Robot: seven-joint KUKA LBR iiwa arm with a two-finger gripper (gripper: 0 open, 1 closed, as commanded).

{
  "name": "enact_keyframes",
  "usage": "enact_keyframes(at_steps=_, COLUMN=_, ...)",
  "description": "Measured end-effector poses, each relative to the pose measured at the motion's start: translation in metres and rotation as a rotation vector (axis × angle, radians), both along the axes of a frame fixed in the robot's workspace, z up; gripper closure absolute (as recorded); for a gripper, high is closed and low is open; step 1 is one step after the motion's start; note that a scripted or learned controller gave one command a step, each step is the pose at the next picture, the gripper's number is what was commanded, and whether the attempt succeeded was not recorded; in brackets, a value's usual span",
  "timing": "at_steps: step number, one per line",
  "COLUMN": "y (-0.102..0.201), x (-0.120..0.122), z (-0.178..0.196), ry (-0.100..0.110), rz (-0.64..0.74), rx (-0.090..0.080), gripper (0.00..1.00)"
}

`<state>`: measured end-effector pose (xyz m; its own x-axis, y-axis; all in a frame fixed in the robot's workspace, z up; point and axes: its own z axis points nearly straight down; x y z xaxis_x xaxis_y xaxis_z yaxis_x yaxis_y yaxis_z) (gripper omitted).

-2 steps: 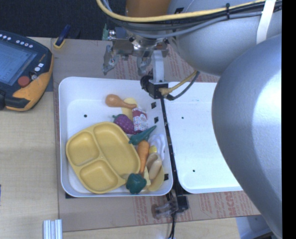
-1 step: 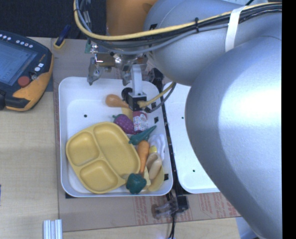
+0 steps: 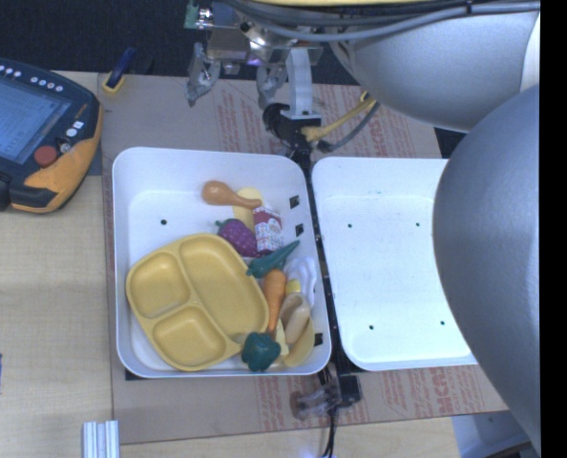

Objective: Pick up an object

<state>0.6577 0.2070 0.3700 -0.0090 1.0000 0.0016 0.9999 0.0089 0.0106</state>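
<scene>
The left white bin (image 3: 121, 256) holds a pile of toy food. A yellow divided plate (image 3: 196, 299) takes up its front left. Around it lie a tan drumstick (image 3: 224, 194), purple grapes (image 3: 236, 236), a small red and white can (image 3: 266, 225), an orange carrot (image 3: 275, 296), a dark green broccoli piece (image 3: 261, 351) and a yellow banana (image 3: 300, 340). My gripper (image 3: 232, 82) hangs high above the bench beyond the left bin's far edge. Its two fingers stand apart and open, with nothing between them.
The right white bin (image 3: 388, 256) sits beside the left one. A teach pendant (image 3: 31, 132) lies on the bench at the far left. The grey arm (image 3: 493, 208) covers the view's right side and top. Cables (image 3: 303, 132) run at the bins' far junction.
</scene>
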Motion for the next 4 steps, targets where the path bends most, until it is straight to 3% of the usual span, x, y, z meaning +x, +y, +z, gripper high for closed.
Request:
enact_keyframes(at_steps=1, y=0.007, x=-0.005, z=-0.164, ry=0.029, rz=-0.004, rx=-0.010, gripper=0.00)
enact_keyframes(at_steps=2, y=0.007, x=-0.001, z=-0.142, ry=0.016, rz=0.001, rx=-0.006, gripper=1.00)
enact_keyframes(at_steps=4, y=0.006, x=-0.001, z=-0.121, ry=0.020, rz=0.007, rx=-0.010, gripper=1.00)
